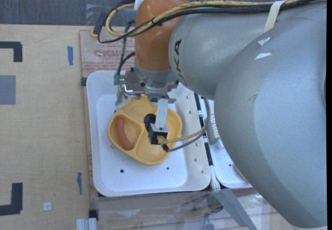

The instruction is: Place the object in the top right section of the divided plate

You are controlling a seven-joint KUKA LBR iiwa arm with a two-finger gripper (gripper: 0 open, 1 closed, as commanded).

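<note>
Hovering over the yellow divided plastic plate (pixel 150 160), presumably to place, the gripper (pixel 147 98) hides its state; a reddish sausage-shaped object (pixel 123 133) lies in the plate's left section.

Two white bins: one bin (pixel 104 172) mid-frame, the other bin (pixel 228 174) mostly hidden at lower right. One yellow plate (pixel 148 157), split into what looks like three sections. One reddish sausage (pixel 123 134) on it. One robot arm (pixel 249 68). Two blue tape strips on the bench: one strip (pixel 70 55) at upper left, one strip (pixel 79 182) at lower left.
</note>
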